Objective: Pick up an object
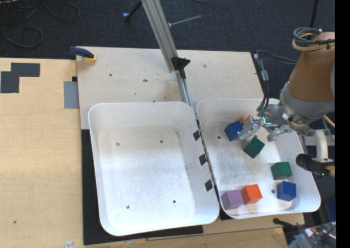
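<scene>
Blocks lie scattered in the right bin (pixel 311 200) as the gripper (pixel 257 132) hangs low over its upper half, a dark green block (pixel 254 147) just below it and a blue block (pixel 233 130) beside it. How it stands cannot be told. Nearer the front rim sit green (pixel 281 170), blue (pixel 286 190), orange (pixel 251 193) and purple (pixel 231 199) blocks. The left bin (pixel 109 132) adjoins.

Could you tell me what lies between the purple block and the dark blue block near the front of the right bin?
In the camera view, an orange block sits between the purple block and the dark blue block, beside the purple one.
</scene>
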